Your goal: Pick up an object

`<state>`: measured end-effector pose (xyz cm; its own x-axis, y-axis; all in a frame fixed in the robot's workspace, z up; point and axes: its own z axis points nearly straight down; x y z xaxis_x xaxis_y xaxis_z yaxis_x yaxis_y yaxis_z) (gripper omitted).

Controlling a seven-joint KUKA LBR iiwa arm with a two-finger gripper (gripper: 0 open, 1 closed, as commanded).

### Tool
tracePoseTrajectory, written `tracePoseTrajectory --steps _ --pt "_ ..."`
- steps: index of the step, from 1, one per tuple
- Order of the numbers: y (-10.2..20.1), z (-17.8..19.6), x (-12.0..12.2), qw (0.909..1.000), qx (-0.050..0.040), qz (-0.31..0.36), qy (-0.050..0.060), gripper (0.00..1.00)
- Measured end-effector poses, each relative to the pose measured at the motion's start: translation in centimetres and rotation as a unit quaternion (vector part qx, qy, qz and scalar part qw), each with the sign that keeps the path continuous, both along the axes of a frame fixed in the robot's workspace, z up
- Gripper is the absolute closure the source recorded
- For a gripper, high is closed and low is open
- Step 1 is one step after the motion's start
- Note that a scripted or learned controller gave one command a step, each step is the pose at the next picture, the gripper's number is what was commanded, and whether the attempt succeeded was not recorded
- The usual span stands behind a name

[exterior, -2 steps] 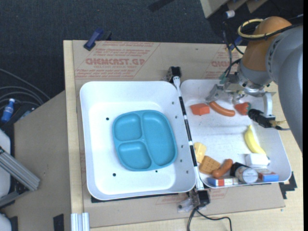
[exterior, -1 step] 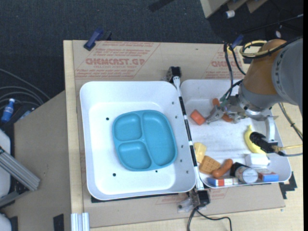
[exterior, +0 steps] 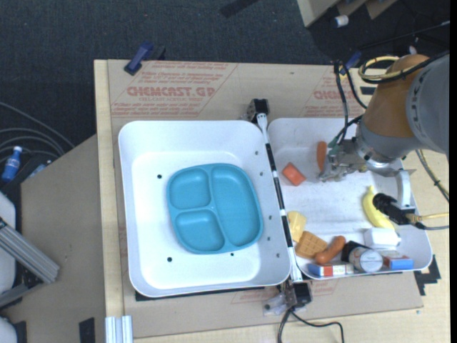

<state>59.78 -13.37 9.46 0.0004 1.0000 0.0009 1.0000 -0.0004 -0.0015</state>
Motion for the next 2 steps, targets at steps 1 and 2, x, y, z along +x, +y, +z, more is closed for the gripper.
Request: tracePoseTrajectory --steps 1,2 --pt "0.0 0.0 0.0 1.0000 0.0001 0.000 0.000 0.00" --pt "0.0 1.0 0.0 1.0000 -0.0001 0.000 -0.001 1.00"
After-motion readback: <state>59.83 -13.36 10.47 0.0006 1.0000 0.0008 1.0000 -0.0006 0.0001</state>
